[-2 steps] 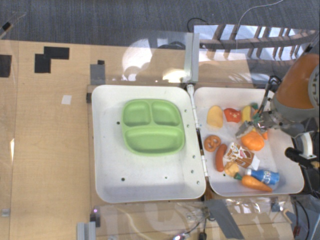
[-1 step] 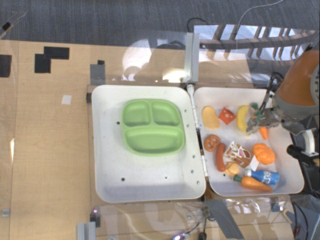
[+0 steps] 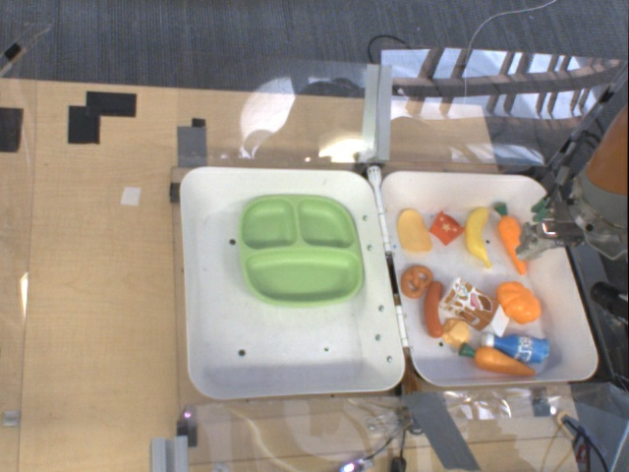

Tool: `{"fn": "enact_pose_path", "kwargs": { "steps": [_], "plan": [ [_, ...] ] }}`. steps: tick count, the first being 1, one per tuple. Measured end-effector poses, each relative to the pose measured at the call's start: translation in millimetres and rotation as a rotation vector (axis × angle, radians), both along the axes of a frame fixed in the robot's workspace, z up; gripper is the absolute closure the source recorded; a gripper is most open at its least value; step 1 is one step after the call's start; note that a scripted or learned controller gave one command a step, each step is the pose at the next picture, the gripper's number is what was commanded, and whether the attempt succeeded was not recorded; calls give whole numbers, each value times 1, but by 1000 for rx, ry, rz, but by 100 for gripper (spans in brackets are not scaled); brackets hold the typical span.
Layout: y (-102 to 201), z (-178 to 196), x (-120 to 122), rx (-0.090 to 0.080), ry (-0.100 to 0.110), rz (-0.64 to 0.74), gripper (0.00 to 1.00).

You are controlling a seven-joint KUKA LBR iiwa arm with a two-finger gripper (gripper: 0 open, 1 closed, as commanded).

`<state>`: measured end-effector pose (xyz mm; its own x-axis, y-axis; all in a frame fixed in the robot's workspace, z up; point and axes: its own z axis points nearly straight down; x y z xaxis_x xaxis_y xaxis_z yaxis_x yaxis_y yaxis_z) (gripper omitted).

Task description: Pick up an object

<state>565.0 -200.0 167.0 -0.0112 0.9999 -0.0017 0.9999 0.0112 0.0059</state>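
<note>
The bench (image 3: 88,293) is carrying two shallow white bins side by side. The left bin (image 3: 211,362) is holding a green divided tray (image 3: 300,249), sitting approx. centred. The right bin (image 3: 580,357) is holding the pickable items: a yellow banana (image 3: 478,235), an orange carrot (image 3: 510,243) just beside it, a second carrot (image 3: 501,362) near the front wall, a blue bottle (image 3: 521,347) touching that carrot, an orange fruit (image 3: 519,303), a printed carton (image 3: 467,305), a sausage (image 3: 433,309), a pretzel (image 3: 416,281), a yellow-orange piece (image 3: 414,231) and a red piece (image 3: 445,227).

The arm (image 3: 604,170) is reaching in from the right edge. The claw (image 3: 543,232) is hanging over the bin's right side, near the upright carrot; nothing is showing between its tips, so no grasp is assumed. Whether it is spread or pressed together: cannot tell.

Recommended procedure: the carrot by the banana is prob. the nearest target. The claw should be lining up across the carrot's narrow width, w/ tips clearing the banana and the bin wall, then descending straight.

Limits: the arm is cut off at the frame edge, and claw height above the bin is hard to judge. The small items under the carton are overlapping and hard to separate.
</note>
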Motion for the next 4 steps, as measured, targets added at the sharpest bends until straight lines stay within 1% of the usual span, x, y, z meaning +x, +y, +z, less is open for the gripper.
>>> {"fn": "enact_pose_path", "kwargs": {
  "steps": [1, 2, 3, 4],
  "plan": [
    [27, -71, 22, -5, -18, -78, 100],
    [28, -78, 18, -1, -7, -78, 0],
    [86, -80, 92, 4, 7, -146, 0],
    [67, -33, 97, 2, -1, -339, 0]
  ]
}}
